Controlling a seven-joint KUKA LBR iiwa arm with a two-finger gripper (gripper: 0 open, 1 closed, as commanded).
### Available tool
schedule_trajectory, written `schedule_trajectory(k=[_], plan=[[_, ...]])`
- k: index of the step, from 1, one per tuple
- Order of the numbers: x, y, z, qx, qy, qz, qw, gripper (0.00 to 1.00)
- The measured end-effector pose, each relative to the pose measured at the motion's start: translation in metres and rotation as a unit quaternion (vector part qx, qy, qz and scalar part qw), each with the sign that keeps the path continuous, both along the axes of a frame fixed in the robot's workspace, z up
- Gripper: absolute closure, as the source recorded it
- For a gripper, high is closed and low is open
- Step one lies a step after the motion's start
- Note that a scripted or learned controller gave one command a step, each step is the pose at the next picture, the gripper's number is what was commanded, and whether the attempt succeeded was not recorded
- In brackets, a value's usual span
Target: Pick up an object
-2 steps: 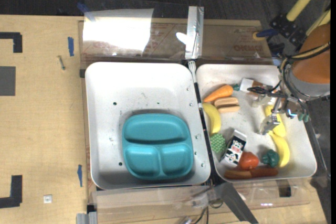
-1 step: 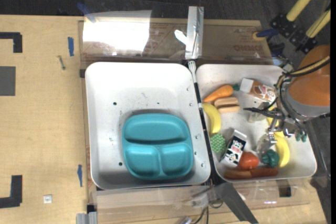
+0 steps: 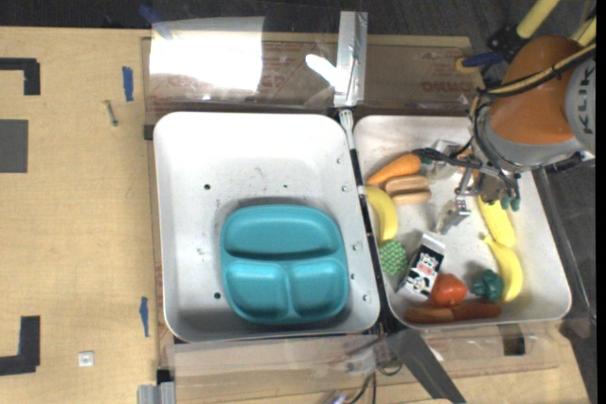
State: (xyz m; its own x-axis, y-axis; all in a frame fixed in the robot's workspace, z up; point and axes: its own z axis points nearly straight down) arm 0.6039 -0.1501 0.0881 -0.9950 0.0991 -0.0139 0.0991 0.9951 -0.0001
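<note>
The right bin [image 3: 544,203] holds several toy foods. An orange carrot [image 3: 393,168] and a hot dog bun [image 3: 408,192] lie near its back left, with a small banana [image 3: 383,214] along the left wall. A longer banana [image 3: 502,241] lies on the right side. A green knobbly piece [image 3: 391,255], a black and white box [image 3: 426,268], a red tomato [image 3: 448,289], a brown sausage [image 3: 453,311] and a teal piece [image 3: 487,284] crowd the front. My gripper [image 3: 457,206] hangs over the middle of this bin, between the bun and the long banana, just behind the box.
The left bin [image 3: 189,166] carries a teal divided tray [image 3: 282,262] in its front half. A clear plastic sheet [image 3: 246,61] and a metal bracket [image 3: 350,57] sit behind the bins. The arm's orange band [image 3: 535,99] hovers over the right bin's back right corner.
</note>
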Motion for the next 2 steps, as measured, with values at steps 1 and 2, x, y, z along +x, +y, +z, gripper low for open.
schedule_trajectory(k=[1,2], plan=[[0.057,-0.039,0.005,0.0007,0.006,0.039,0.9992,0.00],[0.037,-0.047,-0.001,0.0015,0.003,0.001,1.0000,0.00]])
